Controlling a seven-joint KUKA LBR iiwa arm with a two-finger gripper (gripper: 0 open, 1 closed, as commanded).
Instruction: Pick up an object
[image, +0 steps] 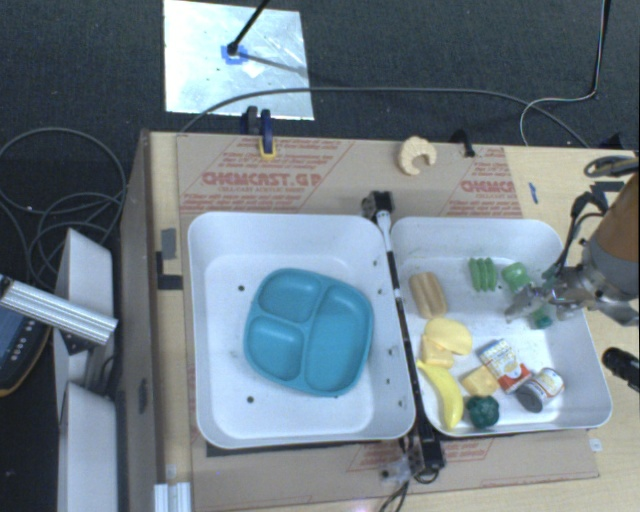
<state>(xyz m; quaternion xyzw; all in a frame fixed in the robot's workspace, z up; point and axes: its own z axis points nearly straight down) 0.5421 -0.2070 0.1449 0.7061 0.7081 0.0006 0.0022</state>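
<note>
End effector low over small teal object (partly hidden), right bin.

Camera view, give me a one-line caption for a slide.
Gripper reaches into the toy-filled right bin beside a small teal object; the left bin holds a blue divided plate.

blue divided plate, croissant-shaped toy, cables

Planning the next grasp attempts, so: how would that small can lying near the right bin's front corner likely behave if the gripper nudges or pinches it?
The can lies on its side, so a nudge would probably roll it, perhaps against the bin wall. It looks rigid with a smooth, likely slippery surface. The small carton close beside it may hinder a clean pinch.
</note>
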